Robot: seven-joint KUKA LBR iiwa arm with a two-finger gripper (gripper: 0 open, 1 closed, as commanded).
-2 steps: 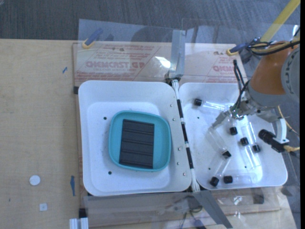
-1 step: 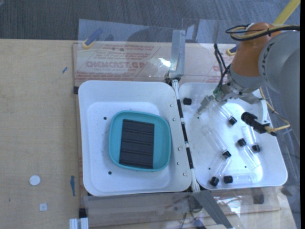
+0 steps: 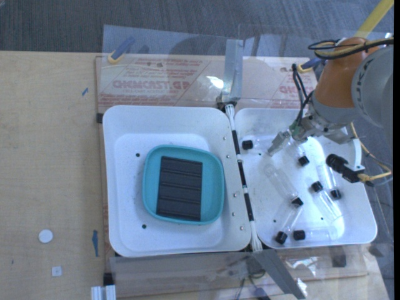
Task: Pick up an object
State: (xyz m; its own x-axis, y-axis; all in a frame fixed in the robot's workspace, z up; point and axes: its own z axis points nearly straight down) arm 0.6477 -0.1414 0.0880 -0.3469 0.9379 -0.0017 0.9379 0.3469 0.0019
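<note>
Gripper [image 3: 279, 144] hovers in the far part of the right bin [image 3: 369, 227], jaw state indiscernible; clear tubes [image 3: 325, 205] lie unlifted; pickup not yet achieved.

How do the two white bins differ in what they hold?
The left bin holds one big thing, a teal square dish with a dark ribbed block lying on it. The right bin holds many small things, clear tubes with black caps, scattered at odd angles. The arm's pincer hangs over the right bin, not the left bin. Both are shallow, white and sit side by side.
</note>
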